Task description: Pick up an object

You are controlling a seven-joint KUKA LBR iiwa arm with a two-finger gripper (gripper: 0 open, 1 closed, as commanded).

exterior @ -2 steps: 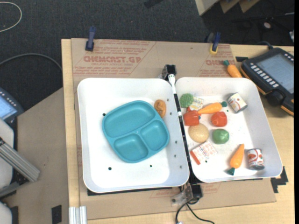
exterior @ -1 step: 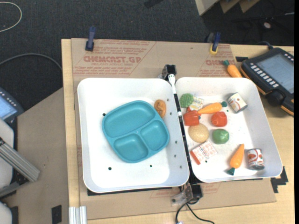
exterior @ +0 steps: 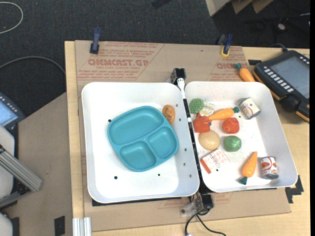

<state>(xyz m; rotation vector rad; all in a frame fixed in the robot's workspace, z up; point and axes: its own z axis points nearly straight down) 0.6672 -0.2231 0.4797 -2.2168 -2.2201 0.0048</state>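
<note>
**Choosing a clean first grab**

I cannot tell whether my end effector is apart or together, so I would set it wide before going down. I reach in from the right of the counter (exterior: 123,58), so the right bin (exterior: 283,146) should lie nearer my end effector, and the left bin (exterior: 98,176) beyond it.

The far bin holds a teal divided plate (exterior: 141,137), too broad and flat to pinch, with a brown egg-shaped piece (exterior: 169,113) just beside its rim.

The near bin holds the small toys. Those in the middle crowd each other: the beige ball (exterior: 209,140) touches a red pepper (exterior: 202,124).

My best target is probably the lower carrot (exterior: 249,164), near a small can (exterior: 268,167) yet with bare floor on its other side. I would straddle its narrow width and descend straight.
</note>
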